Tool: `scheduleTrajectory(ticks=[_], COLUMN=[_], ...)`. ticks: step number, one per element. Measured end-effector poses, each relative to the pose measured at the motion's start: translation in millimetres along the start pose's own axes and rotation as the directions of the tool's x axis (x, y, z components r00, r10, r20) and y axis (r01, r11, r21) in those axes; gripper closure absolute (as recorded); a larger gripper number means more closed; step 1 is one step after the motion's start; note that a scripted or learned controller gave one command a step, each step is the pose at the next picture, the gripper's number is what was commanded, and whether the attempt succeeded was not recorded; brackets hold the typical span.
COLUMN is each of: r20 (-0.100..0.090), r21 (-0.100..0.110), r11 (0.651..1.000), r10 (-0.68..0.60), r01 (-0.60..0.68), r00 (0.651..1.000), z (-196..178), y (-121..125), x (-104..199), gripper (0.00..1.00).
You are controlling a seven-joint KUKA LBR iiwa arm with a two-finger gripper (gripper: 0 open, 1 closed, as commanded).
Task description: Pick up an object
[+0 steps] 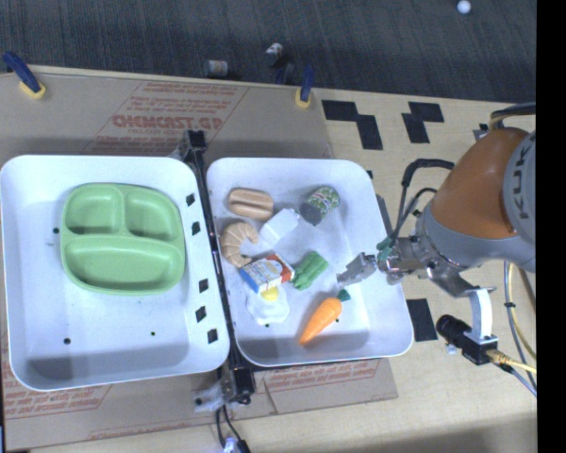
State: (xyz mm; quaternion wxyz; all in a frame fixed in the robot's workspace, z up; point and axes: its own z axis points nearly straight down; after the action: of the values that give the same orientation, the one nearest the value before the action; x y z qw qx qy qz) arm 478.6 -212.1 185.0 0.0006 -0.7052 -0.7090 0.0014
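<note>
The right bin (382,333) holds several toy foods: a hot dog bun (250,202), a croissant (237,242), a small carton (264,273), a green pepper (310,269), an orange carrot (320,319), a clear plastic piece (281,225) and a dark jar with a green label (320,202). My gripper (357,270) reaches in over the bin's right side, just right of the green pepper and above the carrot. Nothing shows between its fingers.
The left bin (28,347) holds a green divided plate (123,236). A black divider (208,253) runs between the two bins. The arm's grey and orange body (476,206) hangs over the bench to the right of the bins, with cables (509,347) trailing below it.
</note>
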Motion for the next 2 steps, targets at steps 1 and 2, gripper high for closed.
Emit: scheduleTrajectory(ticks=[1, 2], r20=[-0.002, 0.0], r21=[0.0, 0.0], r11=[1.0, 1.0], r10=[-0.002, -0.007], r01=[0.002, 0.007], r00=[1.0, 1.0], z=[93.2, 82.7], y=[-1.8, -0.9], x=[1.6, 0.7], gripper=[0.0, 1.0])
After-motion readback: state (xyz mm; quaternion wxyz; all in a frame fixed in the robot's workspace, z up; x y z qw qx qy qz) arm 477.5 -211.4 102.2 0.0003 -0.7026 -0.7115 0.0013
